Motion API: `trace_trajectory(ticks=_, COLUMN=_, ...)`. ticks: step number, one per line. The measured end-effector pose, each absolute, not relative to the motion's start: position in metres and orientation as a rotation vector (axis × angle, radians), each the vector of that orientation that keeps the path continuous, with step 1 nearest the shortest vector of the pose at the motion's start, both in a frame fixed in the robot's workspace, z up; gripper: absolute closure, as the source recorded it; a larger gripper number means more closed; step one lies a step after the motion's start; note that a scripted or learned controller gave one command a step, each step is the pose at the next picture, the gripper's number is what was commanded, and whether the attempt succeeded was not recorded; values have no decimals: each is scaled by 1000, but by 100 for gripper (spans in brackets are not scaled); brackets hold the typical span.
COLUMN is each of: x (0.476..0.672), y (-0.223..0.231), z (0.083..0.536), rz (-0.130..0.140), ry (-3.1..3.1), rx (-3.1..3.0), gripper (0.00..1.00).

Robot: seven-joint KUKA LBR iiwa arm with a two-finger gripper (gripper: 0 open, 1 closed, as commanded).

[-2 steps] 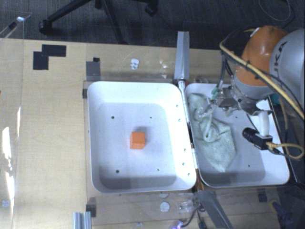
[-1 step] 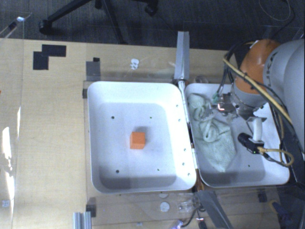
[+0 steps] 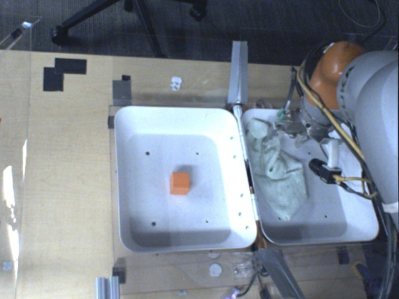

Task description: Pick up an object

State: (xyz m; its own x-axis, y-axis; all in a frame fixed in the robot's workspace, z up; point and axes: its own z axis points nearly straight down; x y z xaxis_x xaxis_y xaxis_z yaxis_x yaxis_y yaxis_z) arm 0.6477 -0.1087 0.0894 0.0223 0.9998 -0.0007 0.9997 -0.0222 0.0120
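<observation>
A crumpled grey-white cloth (image 3: 279, 167) lies in the right bin (image 3: 358, 226); the pincer (image 3: 292, 126) hovers at its far end, poised to grasp, grip state untellable. An orange cube (image 3: 180, 183) sits centred in the left bin (image 3: 134, 229).

Arm (image 3: 368, 98) low at right side

Crumpled grey-green cloth (image 3: 278, 170) lies in a smooth white plastic bin (image 3: 358, 226).
</observation>
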Motion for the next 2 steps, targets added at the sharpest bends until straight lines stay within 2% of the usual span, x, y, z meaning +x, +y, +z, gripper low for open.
trace_trajectory(ticks=1, x=650, y=-107, z=102, rz=19, ry=2195, rx=2229, gripper=100)
trace_trajectory(ticks=2, x=622, y=-55, z=186, rz=5, ry=2484, rx=1916, gripper=100)
